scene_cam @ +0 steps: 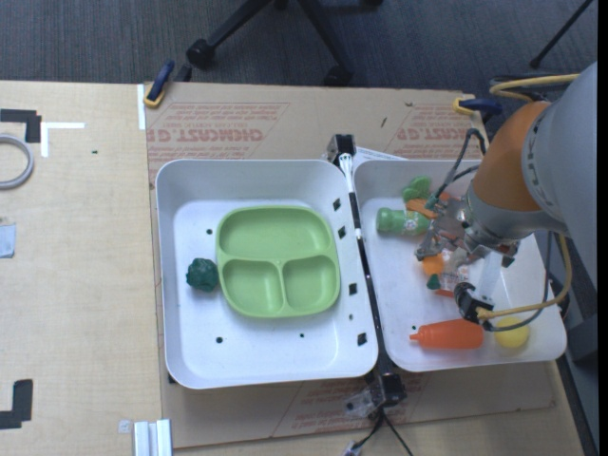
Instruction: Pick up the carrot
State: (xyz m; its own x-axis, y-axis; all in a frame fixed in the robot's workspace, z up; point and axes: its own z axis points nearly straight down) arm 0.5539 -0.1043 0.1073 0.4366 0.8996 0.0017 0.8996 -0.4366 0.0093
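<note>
In the right bin (399, 335), at about 5 o'clock near the front wall, lies the carrot (448, 335). It is orange, it lies flat on its side, and its thin end points to 9 o'clock. A yellow toy (513, 334) sits just beside its fat end, at 3 o'clock from it.

The arm (537, 174) comes in from 3 o'clock and hangs over the middle of this bin. The gripper (446, 253) is low, in a small heap of toys. A green toy (394, 220) lies at 10 o'clock from it, and small orange bits (433, 266) lie right by it. I cannot tell how the gripper is set, and I see no toy held in it. The carrot is apart from it, at 6 o'clock, with nothing touching it.

In the left bin (176, 283) sits a green tray (278, 260) with three parts. A dark green broccoli (201, 274) lies just beside the tray at 9 o'clock.

I think the job is at the reach step, and the pick is not done. Next, the gripper should go toward 6 o'clock, stop over the middle of the carrot, and turn so it can pinch across the thin way. It should miss the yellow toy and the front wall.
</note>
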